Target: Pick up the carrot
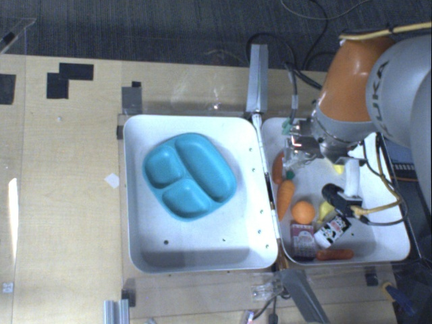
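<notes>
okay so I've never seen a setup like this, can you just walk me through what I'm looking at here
One camera above a bench looks down at a slant. The big grey and orange shape is a robot arm reaching in from the right. Its gripper, a two-finger claw, hangs over the right bin, just above the carrot it is meant to pick up. Whether the claw has closed is not visible. Beside the carrot lie an orange, a small carton and other toy food. The left bin holds a blue divided plate.
</notes>
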Action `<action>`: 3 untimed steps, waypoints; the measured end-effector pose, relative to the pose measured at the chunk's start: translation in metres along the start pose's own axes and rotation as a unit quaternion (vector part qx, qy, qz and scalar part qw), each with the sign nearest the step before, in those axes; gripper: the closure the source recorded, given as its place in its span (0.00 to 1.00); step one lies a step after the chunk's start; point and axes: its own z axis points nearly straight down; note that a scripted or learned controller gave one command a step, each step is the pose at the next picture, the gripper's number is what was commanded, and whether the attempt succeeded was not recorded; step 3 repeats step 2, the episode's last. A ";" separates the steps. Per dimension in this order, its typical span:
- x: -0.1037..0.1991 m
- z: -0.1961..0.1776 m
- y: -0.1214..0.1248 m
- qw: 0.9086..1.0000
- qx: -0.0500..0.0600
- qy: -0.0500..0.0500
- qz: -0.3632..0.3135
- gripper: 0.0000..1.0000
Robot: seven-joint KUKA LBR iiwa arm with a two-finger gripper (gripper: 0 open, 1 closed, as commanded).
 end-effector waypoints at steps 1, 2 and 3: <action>0.061 0.021 -0.042 0.990 0.003 0.000 0.141 1.00; 0.125 -0.009 -0.083 0.945 0.002 -0.001 0.328 1.00; 0.125 -0.009 -0.083 0.945 0.002 -0.001 0.328 1.00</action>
